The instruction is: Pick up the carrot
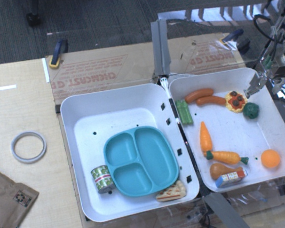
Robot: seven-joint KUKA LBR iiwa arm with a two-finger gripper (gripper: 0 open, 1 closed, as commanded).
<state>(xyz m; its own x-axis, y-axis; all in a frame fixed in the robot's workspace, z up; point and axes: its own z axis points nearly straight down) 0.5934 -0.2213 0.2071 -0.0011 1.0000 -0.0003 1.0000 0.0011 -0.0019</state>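
Observation:
Two carrots lie in the right bin point(280, 114). One carrot point(205, 137) is plain orange and points up the view near the bin's left wall. The other carrot point(226, 156) has green at both ends and lies slanted just below it. My gripper point(250, 91) hangs at the bin's upper right, over the rim side, beside a small round pizza toy point(235, 101) and a green broccoli point(251, 111). It is well apart from both carrots, with nothing seen held in it.
The right bin also holds two sausages point(205, 97), a green block point(184, 113), an orange point(270, 158), a brown pear point(220, 169) and a small packet point(230, 178). The left bin point(79, 121) holds a teal divided plate point(139, 160), a can point(102, 178) and a waffle piece point(170, 191).

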